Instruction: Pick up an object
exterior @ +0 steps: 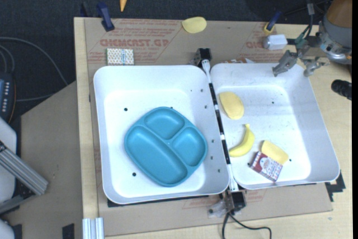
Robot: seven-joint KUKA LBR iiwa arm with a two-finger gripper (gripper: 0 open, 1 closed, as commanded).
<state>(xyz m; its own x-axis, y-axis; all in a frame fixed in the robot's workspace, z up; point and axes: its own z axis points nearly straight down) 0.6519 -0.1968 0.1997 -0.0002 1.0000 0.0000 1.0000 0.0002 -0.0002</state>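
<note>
The right bin (313, 120) holds a pale yellow oval piece (231, 105), a banana (243, 141), a yellow block (274, 152) and a small red and white box (265, 167) touching the block. My gripper (298, 64) hangs over the bin's far right corner, well away from all of them. Its fingers (283, 63) are spread open with nothing between them. A blue divided plate (165, 145) lies in the left bin (112, 98).
On the bench behind the bins lie a yellow disc (194, 24), a patterned packet (120, 56), a blue clip (104, 17) and a small white part (276, 41). A toy carrot (123, 0) lies on the dark floor beyond.
</note>
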